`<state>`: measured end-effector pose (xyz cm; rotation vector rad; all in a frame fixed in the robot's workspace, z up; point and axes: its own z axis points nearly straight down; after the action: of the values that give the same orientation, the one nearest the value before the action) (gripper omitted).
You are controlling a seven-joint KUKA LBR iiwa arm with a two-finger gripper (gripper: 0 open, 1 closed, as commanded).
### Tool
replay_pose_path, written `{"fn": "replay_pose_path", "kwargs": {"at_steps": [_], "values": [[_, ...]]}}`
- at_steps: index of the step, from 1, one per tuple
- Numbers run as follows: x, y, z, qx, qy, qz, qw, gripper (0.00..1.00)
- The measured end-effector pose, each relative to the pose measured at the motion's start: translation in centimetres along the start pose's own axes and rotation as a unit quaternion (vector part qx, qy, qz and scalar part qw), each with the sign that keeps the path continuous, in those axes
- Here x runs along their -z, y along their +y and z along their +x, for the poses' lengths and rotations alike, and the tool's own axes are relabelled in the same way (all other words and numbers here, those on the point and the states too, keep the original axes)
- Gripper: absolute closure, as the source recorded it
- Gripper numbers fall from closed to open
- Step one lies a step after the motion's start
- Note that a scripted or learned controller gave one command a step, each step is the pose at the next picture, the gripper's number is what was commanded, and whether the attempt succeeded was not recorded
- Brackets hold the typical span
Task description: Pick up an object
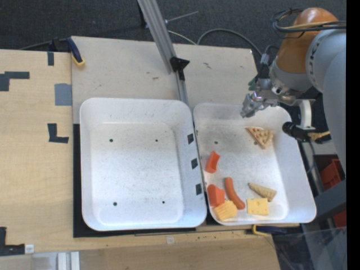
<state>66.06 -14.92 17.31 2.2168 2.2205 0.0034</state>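
Pizza slice [260, 135] — just below tool [249, 111]

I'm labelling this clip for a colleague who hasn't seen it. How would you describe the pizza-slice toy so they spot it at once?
Look in the right-hand white bin, at its far end nearest the gripper. The pizza-slice toy lies there alone, apart from the cluster at the near end. It is the only flat tan triangle with red spots.

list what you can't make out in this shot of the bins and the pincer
- Pincer, camera view: too small and blurred to tell whether it is open or shut.
- Arm: cut off by the right edge.
- Yellow pieces at the right bin's near edge: too small to identify.
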Motion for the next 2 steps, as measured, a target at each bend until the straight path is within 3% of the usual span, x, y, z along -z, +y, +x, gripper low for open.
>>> {"fn": "replay_pose_path", "kwargs": {"at_steps": [1,2], "values": [[5.4,0.1,0.0,0.000,0.000,0.000,1.0000,1.00],[6.6,0.2,0.1,0.000,0.001,0.002,1.0000,1.00]]}}
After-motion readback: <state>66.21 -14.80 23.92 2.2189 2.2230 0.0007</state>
